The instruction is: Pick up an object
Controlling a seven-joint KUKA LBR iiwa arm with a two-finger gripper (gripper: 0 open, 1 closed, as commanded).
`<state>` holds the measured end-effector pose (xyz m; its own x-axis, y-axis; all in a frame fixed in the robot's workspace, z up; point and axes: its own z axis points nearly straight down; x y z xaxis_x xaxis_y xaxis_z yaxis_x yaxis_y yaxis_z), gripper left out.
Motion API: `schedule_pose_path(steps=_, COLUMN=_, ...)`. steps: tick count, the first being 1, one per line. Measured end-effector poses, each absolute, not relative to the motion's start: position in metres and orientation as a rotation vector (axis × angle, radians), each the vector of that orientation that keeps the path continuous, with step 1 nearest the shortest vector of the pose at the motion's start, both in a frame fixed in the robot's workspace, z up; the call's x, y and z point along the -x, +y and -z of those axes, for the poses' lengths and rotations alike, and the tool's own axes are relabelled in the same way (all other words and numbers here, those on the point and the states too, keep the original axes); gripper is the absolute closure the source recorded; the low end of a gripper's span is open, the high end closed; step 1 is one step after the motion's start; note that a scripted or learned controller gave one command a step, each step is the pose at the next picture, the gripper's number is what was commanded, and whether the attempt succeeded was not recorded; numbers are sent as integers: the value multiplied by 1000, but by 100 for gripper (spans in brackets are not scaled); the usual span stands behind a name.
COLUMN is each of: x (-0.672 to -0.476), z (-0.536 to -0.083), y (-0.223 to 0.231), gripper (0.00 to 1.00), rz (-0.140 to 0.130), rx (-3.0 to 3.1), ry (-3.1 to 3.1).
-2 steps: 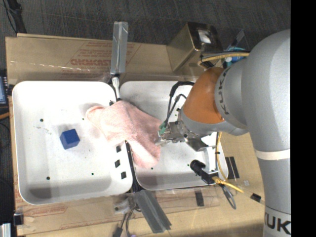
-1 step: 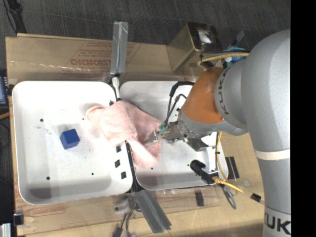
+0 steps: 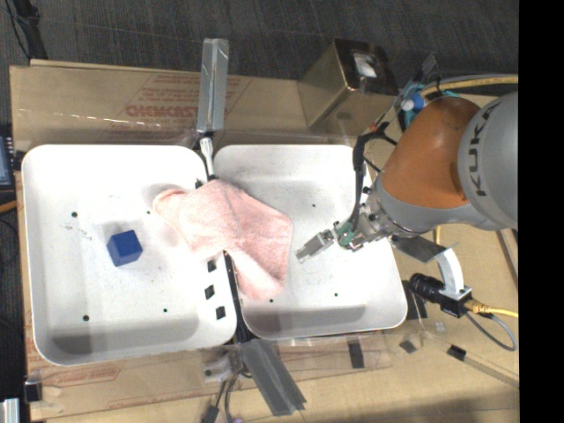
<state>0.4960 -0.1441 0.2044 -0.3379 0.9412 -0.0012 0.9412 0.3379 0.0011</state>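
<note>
Pink cloth (image 3: 236, 233) is lying crumpled across the divider between the bins, at 9 o'clock from my gripper (image 3: 308, 248). Judging it soft, light, floppy; pinching a raised fold looks best. Blue cube (image 3: 124, 247) is sitting in the left bin (image 3: 53, 324): small, rigid. I am hovering over the right bin (image 3: 352, 311), holding nothing; finger gap I cannot tell.

The tan surface (image 3: 97, 95) carries two white bins, left (image 3: 53, 307) and right (image 3: 352, 174), touching side by side, with cables (image 3: 493, 311) at its right.
</note>
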Motion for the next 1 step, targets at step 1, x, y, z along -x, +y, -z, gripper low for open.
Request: schedule_pose_path(steps=1, x=-560, z=-109, y=-108, gripper=0, rz=4, rx=-1700, ry=2647)
